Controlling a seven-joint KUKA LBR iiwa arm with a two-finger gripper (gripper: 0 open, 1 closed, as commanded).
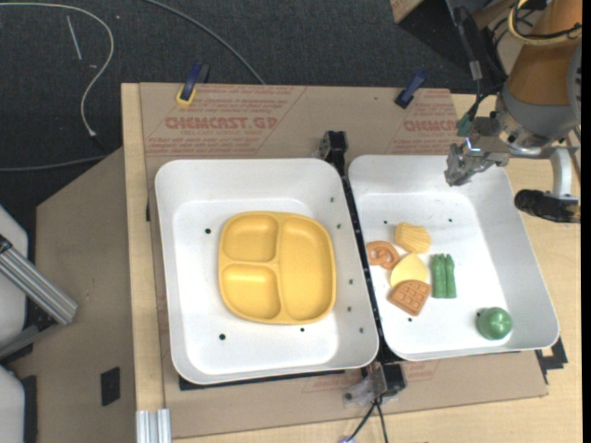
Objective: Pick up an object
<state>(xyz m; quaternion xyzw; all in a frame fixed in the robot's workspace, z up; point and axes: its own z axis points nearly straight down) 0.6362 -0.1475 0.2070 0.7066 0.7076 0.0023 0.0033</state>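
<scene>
We see the small toy foods, like the brown plastic waffle (pixel 410 296) and round green plastic ball (pixel 494 323), lying well below the grey metal gripper (pixel 459 171). We cannot tell its grip.

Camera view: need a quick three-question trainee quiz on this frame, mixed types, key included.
1. True or false: the yellow three-compartment plastic tray lies in the left white bin.
2. Which item lies nearest the right white bin's front right corner? A) round green toy fruit B) brown toy pretzel C) tan toy waffle
3. Over which bin does the robot's hand sit?

Key: 1 true; 2 A; 3 the right bin, at its far edge.
</scene>
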